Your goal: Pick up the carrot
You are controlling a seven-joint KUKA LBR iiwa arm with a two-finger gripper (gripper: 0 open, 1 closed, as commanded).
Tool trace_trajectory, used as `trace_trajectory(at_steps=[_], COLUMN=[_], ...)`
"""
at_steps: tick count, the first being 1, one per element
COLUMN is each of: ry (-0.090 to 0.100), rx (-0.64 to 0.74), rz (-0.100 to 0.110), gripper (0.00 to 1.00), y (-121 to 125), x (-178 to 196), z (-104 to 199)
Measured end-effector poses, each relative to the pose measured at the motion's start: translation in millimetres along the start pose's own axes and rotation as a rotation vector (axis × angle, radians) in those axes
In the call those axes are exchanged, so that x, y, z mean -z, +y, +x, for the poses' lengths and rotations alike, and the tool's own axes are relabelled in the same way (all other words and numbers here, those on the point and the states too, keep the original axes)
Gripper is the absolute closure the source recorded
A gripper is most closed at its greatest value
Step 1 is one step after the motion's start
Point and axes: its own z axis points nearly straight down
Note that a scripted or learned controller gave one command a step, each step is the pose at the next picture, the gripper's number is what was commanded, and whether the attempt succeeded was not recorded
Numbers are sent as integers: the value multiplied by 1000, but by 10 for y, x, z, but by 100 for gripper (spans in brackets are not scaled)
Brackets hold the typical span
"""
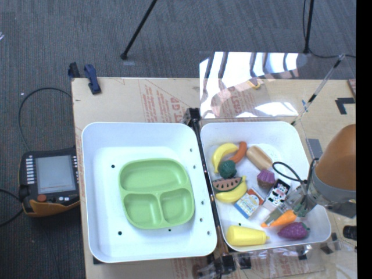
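Fingers (297,207) sit low in the right bin (302,133), right at the thick end of the carrot (281,218), but they are small and partly lost against the arm's wrist, so I cannot tell how wide they stand or whether anything is between them. The carrot lies flat on the bin floor near the front right corner, orange, with its point aimed toward the front left and its blunt end up against the arm (343,167).

It looks like a toy of moulded plastic, so I judge it light, stiff and rather smooth. The taper is the difficulty: a pinch near the tip could squeeze it out like a pip. The thicker half, taken across its width, seems the safer hold.

The neighbours are close. A purple fruit (293,231) lies just beside the carrot toward the front wall, and a small carton (250,203) sits just to its left. A black-and-white block (279,193) stands close behind it, with a dark cable loop (288,171) above that. A yellow pear shape (247,235) rests near the front rim, well clear of the grasp. Bananas (224,154), a watermelon slice (226,184) and a bread roll (259,156) lie further back.

The left bin (96,173) holds a green divided tray (156,192), and both bins stand on the counter (139,100). The purple fruit and the block leave little room either side.
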Motion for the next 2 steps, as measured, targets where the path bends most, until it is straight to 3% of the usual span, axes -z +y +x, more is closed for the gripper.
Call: trace_trajectory(at_steps=[1, 2], ry=[5, 14], rx=[-135, -145], rz=[-3, -6], gripper=[0, 100], y=[-63, -54], x=[-1, 101], z=[-91, -86])
